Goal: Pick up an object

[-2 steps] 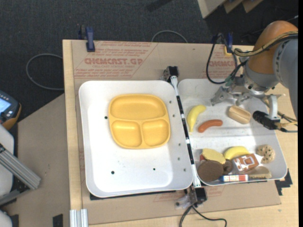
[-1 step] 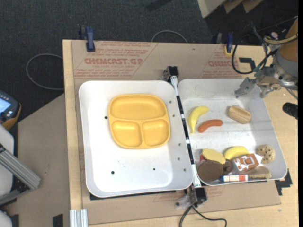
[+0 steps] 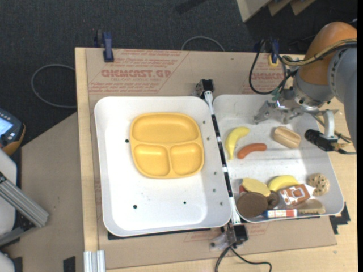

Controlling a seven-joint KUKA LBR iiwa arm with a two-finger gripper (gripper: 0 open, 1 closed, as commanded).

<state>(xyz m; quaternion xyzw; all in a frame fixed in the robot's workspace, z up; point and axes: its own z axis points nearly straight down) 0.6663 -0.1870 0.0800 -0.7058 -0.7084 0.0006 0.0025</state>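
**Gripper hovers spread over the right bin, nothing between its fingers**

Gripper [image 3: 277, 111] hangs at the far side of the right bin [image 3: 227, 103], its two fingers spread wide like an open compass and holding nothing. One finger [image 3: 261, 115] points to the bin's left, the other to its right. The arm [image 3: 326, 67] comes in from the right, grey with its orange band above.

Going from large to small: the left bin [image 3: 108, 152] carries a big yellow divided plate [image 3: 167, 144]. The right bin holds the small objects. Closest to the gripper lies a tan bread roll [image 3: 286, 136], just beside and nearer to the camera. More to the left are a yellow banana [image 3: 236, 138] and a red sausage [image 3: 251, 150], which touch or almost touch. At the near end sits a crowded group: a brown round piece [image 3: 252, 205], a second banana [image 3: 282, 181], an orange-white carton [image 3: 294, 195] and a small cookie [image 3: 319, 182].

The step in hand seems to be the approach, before any grasp. The bread roll looks like the easiest target, because it lies alone. The next move would call for bringing the spread fingers over it, across its short width, then descending and closing.
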